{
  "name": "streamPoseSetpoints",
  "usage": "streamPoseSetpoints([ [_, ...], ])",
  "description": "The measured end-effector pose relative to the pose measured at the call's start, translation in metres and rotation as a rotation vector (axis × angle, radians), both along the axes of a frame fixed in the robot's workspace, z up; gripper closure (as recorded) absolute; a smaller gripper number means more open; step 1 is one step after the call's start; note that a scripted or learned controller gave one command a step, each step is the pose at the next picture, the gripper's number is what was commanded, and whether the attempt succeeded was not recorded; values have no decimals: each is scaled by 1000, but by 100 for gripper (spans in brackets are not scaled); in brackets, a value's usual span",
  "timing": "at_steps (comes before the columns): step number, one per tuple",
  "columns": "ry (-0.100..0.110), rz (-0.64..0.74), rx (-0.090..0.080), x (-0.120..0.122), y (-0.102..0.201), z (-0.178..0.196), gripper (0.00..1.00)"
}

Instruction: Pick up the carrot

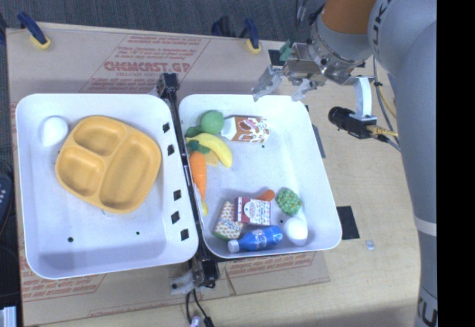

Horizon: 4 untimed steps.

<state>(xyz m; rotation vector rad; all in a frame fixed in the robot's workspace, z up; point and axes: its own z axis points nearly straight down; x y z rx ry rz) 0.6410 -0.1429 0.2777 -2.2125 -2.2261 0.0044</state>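
Note:
The carrot (198, 173) is orange with a green top and lies lengthwise along the left wall of the right bin (315, 170), just below the yellow banana (213, 146). My gripper (283, 87) hangs above the right bin's far rim, up and to the right of the carrot and well apart from it. Its two fingers are spread, one at the left (263, 85) and one at the right (302, 88), with nothing between them.
The right bin also holds a green apple (211, 121), a brown snack pack (246, 128), a small carton (254, 210), a blue bottle (257, 239), a white egg (296, 229) and a green berry-like toy (289, 200). In the left bin (30, 229) lie a yellow divided plate (108, 163) and a white egg (53, 130).

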Motion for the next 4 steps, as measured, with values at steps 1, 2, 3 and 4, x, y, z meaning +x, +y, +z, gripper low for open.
streamPoseSetpoints([
  [1,1,87,0,-28,56,-62,0],
  [2,2,66,0,-72,111,-87,0],
  [3,1,65,0,-72,111,-87,0],
  [4,1,65,0,-72,111,-87,0],
])
